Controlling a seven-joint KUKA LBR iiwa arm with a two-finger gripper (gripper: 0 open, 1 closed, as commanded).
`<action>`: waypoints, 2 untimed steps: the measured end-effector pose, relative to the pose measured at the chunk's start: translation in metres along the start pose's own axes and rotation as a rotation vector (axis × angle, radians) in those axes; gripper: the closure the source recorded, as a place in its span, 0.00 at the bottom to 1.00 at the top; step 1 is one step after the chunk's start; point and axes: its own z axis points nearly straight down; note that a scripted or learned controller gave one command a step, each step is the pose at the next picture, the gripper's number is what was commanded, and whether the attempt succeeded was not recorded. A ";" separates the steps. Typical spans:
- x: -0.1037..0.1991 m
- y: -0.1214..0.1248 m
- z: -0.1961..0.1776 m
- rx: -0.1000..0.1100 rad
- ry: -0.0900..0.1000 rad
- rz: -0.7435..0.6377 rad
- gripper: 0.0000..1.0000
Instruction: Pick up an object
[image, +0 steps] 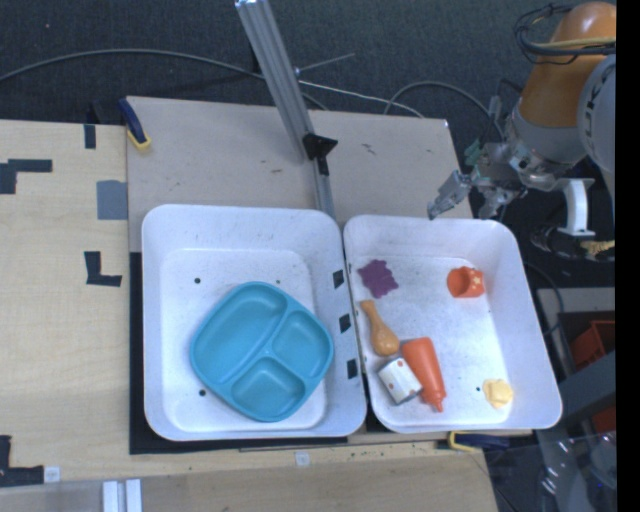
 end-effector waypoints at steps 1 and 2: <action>0.000 0.000 0.000 0.000 0.000 0.000 0.00; -0.001 -0.009 0.061 0.007 0.001 0.002 0.00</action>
